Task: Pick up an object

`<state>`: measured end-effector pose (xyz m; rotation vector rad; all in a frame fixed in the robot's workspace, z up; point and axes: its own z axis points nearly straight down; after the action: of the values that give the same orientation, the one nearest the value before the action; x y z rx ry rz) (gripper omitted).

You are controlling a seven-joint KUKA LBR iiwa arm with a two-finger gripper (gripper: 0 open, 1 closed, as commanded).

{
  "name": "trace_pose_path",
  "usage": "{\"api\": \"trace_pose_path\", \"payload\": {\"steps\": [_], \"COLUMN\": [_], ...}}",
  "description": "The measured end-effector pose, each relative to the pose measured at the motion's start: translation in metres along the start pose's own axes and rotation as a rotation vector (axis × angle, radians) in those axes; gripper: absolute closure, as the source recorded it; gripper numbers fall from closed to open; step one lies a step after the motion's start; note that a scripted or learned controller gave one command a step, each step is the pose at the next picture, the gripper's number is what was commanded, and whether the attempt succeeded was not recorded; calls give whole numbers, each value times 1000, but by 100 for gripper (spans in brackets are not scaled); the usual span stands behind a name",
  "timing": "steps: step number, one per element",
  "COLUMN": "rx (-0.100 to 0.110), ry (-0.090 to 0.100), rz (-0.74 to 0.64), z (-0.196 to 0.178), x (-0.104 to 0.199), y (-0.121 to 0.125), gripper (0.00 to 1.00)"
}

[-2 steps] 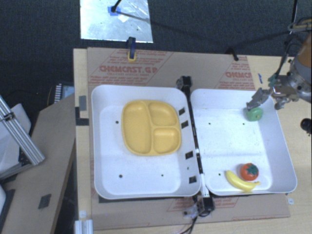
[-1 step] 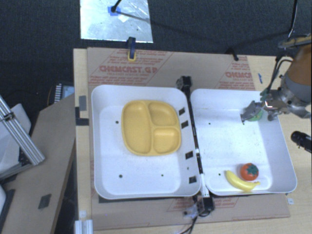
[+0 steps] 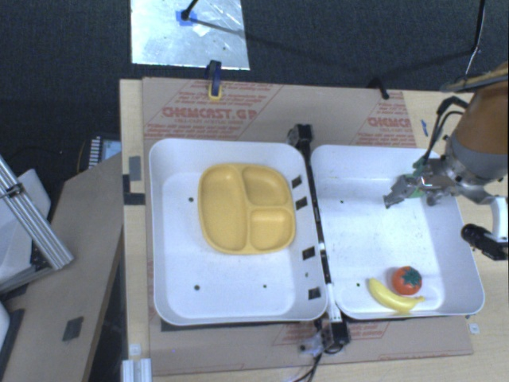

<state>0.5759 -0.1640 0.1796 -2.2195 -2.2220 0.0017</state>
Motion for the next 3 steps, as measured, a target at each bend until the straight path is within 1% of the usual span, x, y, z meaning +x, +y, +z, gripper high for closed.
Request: {"api": "trace_pose_path", "payload": {"steps": [1,2,3], "rx": [0,-6,-10], "ry": [0,-2,-3], "rz": [1,1,-2], "z": [43,29,-35], "x": [-3,-3,-7], "y": [-4,-2,0], "gripper": [0,100,100]}}
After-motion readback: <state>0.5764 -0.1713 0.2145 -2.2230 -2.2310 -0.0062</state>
